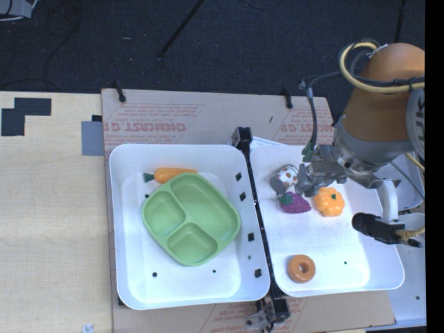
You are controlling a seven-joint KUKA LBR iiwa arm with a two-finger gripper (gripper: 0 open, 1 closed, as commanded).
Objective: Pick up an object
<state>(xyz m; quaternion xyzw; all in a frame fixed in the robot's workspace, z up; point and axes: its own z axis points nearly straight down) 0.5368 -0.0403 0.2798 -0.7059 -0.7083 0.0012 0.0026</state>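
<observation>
In the right white bin (388, 272), the tool (310, 180) hangs low just above the purple plastic grape bunch (296, 203); I cannot tell how its jaws stand. A small orange pumpkin (329, 202) sits at the grapes' 3 o'clock, a glazed doughnut (302, 268) at 6. The left bin (132, 283) holds a green sectioned plate (191, 218) and an orange carrot (172, 174).

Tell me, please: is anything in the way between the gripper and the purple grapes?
Nothing visible is. The gripper hangs right above the purple grapes in the right bin; a small white toy and an orange pumpkin sit close on either side.
</observation>
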